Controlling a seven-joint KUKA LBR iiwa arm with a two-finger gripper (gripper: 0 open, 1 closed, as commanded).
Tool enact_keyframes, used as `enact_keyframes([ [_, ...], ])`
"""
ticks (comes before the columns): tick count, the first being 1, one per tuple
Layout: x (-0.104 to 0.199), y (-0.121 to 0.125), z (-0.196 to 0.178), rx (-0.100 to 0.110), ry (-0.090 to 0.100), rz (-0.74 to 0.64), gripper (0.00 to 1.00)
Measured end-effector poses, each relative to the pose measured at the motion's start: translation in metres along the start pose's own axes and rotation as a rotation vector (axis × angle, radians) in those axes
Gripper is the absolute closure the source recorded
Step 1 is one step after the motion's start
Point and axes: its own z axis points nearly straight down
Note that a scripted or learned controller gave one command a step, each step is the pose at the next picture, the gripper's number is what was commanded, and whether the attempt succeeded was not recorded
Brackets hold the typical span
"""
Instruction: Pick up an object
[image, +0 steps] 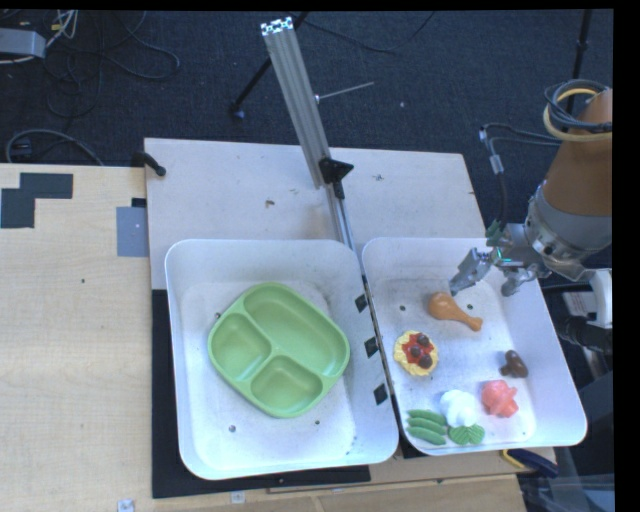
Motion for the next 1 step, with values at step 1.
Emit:
enact_keyframes([
  [1, -0.0004, -0.0001, 0.0, 0.0, 0.0, 0.001, 0.0],
])
